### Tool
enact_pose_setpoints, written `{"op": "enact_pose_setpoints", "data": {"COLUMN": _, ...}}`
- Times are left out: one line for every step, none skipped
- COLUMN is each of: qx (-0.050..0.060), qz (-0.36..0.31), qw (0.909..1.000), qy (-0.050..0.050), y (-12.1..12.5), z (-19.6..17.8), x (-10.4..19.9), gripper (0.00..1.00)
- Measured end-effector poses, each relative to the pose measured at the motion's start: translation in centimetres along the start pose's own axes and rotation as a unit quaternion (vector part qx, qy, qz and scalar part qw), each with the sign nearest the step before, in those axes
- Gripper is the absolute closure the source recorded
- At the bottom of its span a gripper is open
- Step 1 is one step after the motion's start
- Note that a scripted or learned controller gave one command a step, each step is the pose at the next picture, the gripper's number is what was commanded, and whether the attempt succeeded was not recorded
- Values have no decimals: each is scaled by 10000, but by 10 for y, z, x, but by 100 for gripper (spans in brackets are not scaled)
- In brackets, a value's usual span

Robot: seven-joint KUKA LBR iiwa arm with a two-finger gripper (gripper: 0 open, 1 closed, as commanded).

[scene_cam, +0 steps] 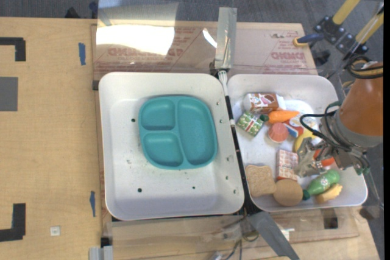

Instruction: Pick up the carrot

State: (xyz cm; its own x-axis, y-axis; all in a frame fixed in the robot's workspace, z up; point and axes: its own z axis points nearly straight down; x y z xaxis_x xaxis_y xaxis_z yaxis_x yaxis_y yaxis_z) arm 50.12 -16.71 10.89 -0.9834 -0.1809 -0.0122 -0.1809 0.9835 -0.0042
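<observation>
The carrot [283, 115] is a small orange piece lying across the upper middle of the right bin [329, 85], beside a red and brown packet [262, 101]. My gripper [310, 158] hangs low over the toy food in the right half of that bin, below and to the right of the carrot and apart from it. The arm's orange band [365, 109] hides part of the bin's right side. Nothing is visibly held.
Around the carrot lie a green and white can [250, 123], a salmon disc [278, 132], a yellow banana [301, 142], a pink wafer pack [286, 162], a bread slice [259, 178], a bun [287, 192] and a green bottle [323, 182]. A teal divided plate [178, 131] sits in the left bin [116, 149].
</observation>
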Motion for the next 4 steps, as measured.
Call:
{"op": "enact_pose_setpoints", "data": {"qx": 15, "qz": 686, "qw": 9976, "qy": -15, "y": -58, "z": 19, "x": 3, "gripper": 100}}
{"op": "enact_pose_setpoints", "data": {"qx": 11, "qz": 604, "qw": 9982, "qy": -2, "y": -58, "z": -108, "x": -2, "gripper": 100}}
{"op": "enact_pose_setpoints", "data": {"qx": 2, "qz": 615, "qw": 9981, "qy": -14, "y": -57, "z": -116, "x": -3, "gripper": 100}}
{"op": "enact_pose_setpoints", "data": {"qx": 16, "qz": 624, "qw": 9980, "qy": -60, "y": -58, "z": -127, "x": -6, "gripper": 100}}
